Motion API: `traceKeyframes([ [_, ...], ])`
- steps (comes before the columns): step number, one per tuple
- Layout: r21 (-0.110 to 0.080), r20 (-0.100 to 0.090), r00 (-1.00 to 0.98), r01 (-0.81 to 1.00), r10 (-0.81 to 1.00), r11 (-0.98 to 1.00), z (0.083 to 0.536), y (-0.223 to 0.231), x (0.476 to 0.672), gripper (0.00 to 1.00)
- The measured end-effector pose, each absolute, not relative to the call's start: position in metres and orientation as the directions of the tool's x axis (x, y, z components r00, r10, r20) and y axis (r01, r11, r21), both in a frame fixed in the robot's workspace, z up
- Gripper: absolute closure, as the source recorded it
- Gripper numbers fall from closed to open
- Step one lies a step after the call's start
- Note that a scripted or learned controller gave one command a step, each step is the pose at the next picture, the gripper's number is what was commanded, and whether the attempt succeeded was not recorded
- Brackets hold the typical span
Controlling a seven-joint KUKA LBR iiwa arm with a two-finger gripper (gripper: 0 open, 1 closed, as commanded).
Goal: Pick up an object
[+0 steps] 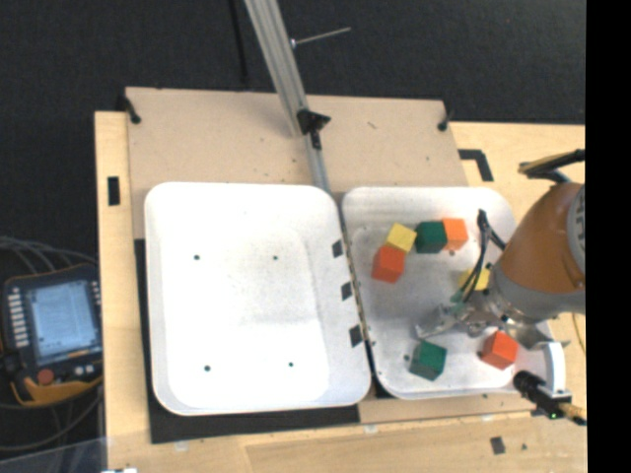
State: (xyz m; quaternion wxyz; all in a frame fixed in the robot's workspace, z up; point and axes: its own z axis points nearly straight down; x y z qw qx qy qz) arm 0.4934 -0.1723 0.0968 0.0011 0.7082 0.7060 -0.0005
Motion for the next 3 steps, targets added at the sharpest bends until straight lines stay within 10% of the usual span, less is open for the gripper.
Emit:
traceKeyframes([
  [1, 0.007, -0.002, 0.01, 1.0, 1.0, -0.01, 0.109, -0.173, 0.495, 1.0],
  [3, 0.008, -0.003, -0.004, 1.0, 1.0, 0.004, 0.223, -0.172, 0.507, 1.0],
])
